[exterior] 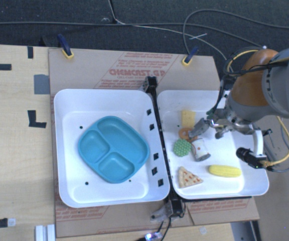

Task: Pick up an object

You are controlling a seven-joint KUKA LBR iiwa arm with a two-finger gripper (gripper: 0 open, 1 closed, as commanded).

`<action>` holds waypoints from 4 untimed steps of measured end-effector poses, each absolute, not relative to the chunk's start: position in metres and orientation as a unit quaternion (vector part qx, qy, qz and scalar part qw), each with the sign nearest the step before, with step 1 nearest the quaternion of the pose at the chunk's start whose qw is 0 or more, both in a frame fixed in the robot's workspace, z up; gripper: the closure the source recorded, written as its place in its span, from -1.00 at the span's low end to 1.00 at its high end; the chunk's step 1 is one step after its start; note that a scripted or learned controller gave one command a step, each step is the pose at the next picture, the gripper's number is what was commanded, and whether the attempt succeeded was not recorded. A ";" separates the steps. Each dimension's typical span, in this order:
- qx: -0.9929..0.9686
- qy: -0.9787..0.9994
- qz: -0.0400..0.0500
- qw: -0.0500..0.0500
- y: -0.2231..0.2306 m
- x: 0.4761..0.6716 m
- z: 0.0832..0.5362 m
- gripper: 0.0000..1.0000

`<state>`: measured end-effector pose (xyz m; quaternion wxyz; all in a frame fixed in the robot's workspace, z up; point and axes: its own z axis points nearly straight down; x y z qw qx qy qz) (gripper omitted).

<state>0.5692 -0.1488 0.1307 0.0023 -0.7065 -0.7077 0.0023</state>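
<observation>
The right bin point(235, 192) holds several small objects. A yellow block point(188, 118) lies near its far left, with an orange ring point(184, 133) just below it. A green round object point(181, 147) and a small grey-white can point(200, 150) on its side sit in the middle. A pizza slice point(188, 177) and a yellow corn cob point(225, 171) lie near the front wall. My gripper point(206, 127) hangs low over the bin's middle, just right of the orange ring and above the can. Nothing is visibly held.
The left bin point(64, 134) holds a blue compartment tray point(113, 148). A black divider point(157, 139) separates the two bins. The arm's orange band point(250, 79) and grey body cover the right bin's far right corner. Cables run along the arm and behind the bench.
</observation>
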 end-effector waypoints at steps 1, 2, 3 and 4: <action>-0.706 -0.708 0.001 -0.001 -0.148 0.569 0.083 -1.00; -0.706 -0.708 0.000 -0.003 -0.149 0.571 0.096 1.00; -0.707 -0.707 -0.001 -0.001 -0.151 0.571 0.139 1.00; -0.707 -0.708 -0.001 -0.002 -0.153 0.578 0.183 1.00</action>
